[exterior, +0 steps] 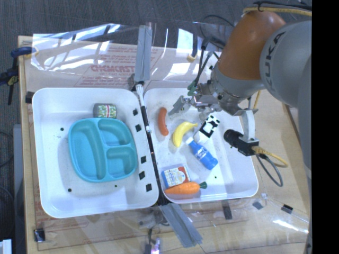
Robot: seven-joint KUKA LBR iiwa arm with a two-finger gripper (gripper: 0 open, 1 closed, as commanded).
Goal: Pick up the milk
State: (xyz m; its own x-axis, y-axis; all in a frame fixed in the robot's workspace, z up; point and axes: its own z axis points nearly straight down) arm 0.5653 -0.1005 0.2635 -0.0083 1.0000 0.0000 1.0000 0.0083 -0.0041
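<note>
The milk is a small white carton with black cow patches. It lies in the right bin, just right of a yellow banana and touching the top of a blue bottle. My gripper hangs over the back of the right bin, a little up and left of the milk. Its fingers stand apart with nothing between them. The grey wrist and the orange band hide the bin's far right corner.
In the right bin there are also a red sausage, a small juice carton and a carrot at the front. The left bin holds a blue divided plate and a small can.
</note>
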